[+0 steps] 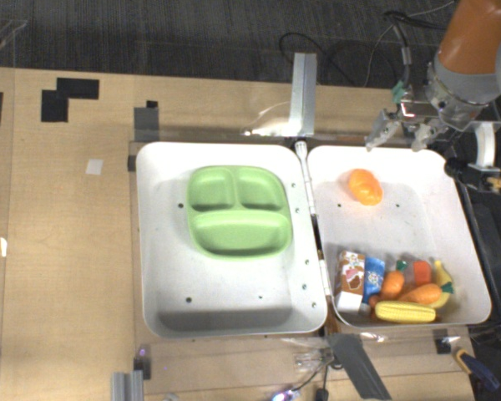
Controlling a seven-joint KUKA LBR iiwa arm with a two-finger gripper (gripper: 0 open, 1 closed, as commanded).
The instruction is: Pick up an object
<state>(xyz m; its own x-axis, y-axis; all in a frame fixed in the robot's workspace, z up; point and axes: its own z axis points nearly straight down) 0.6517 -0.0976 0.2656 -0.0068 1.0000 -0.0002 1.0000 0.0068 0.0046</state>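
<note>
Currently hovering above the right bin's (463, 215) far rim, gripper (396, 136) spread apart, holding nothing. Best to descend straight over the lone orange fruit (365, 186), centred before closing. Two white bins, one green tray (237, 210), one fruit apart, roughly seven toys (397, 286) clustered near.

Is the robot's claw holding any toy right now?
No. The two-finger gripper hangs open over the right white bin's far edge, with nothing between its fingers. The round orange toy fruit lies apart.
</note>
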